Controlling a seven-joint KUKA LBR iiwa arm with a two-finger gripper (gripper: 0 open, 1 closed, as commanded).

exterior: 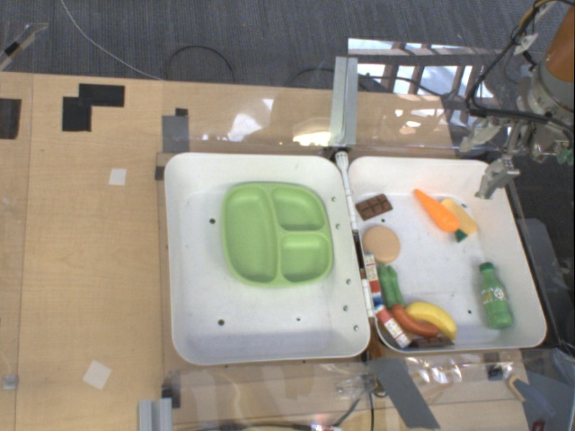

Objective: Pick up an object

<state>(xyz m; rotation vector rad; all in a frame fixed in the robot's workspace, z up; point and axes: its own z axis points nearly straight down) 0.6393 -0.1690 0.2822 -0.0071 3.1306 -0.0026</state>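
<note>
Down front, the right bin (526,268) crowds a banana (430,316), green bottle (493,295) and carrot (435,210) against its walls, so a descent could clip a rim or nudge neighbours. Its claw (493,180) hangs at the far corner; spread or pressed together, I cannot tell. Wooden bench (81,268), grey carpet (225,16) beyond.

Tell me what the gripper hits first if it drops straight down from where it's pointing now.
Probably bare floor of the right bin at its far right corner. The gripper hangs beyond the carrot and the yellow piece beside it, which lie to its left. Depth is hard to judge from this slant.
</note>
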